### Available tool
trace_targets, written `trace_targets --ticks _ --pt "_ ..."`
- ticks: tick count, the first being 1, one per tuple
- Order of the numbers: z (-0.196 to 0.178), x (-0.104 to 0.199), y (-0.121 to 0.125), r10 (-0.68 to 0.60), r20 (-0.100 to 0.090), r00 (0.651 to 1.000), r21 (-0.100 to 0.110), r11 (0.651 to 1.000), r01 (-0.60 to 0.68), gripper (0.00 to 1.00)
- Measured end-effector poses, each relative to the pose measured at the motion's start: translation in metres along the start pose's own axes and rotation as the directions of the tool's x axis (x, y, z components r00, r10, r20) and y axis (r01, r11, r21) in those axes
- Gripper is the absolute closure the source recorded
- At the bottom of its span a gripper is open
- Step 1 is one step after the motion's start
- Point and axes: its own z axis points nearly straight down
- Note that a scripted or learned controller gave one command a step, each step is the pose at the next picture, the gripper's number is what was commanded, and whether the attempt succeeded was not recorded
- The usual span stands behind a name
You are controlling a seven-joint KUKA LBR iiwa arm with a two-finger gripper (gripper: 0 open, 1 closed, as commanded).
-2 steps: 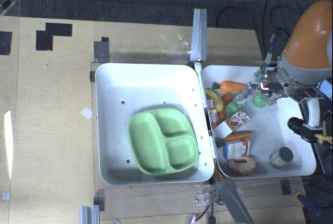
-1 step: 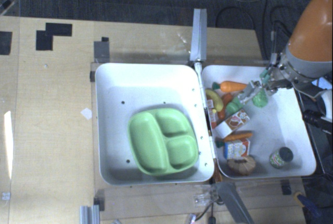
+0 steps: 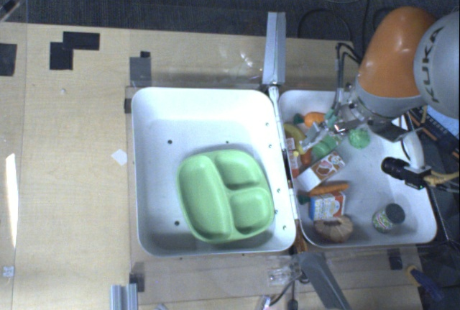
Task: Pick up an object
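My gripper (image 3: 332,123) hangs low over the back of the right bin (image 3: 420,229), under the grey arm with its orange band (image 3: 392,53). It sits among a cluster of small items: an orange piece (image 3: 313,117), a yellow item (image 3: 291,133), a green bottle (image 3: 324,147) and a green round object (image 3: 359,137). Nearer the front lie a white and red carton (image 3: 325,168), a carrot (image 3: 329,188), a blue and white box (image 3: 328,208), a brown lump (image 3: 334,229) and a small can (image 3: 388,218). Nothing is visibly lifted.
The left bin (image 3: 154,129) holds a green divided plate (image 3: 225,193). A metal divider post (image 3: 274,49) stands between the bins at the back. A black cylindrical part (image 3: 402,172) juts in over the right bin's right edge. Cables lie behind.
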Motion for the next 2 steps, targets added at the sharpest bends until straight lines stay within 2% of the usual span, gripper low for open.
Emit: trace_targets --ticks 1,2 --pt "-0.002 -0.014 0.070 0.136 0.001 0.991 -0.003 0.991 -0.136 0.00" --pt "0.066 -0.046 0.031 -0.004 0.002 1.000 -0.004 1.000 0.004 0.00"
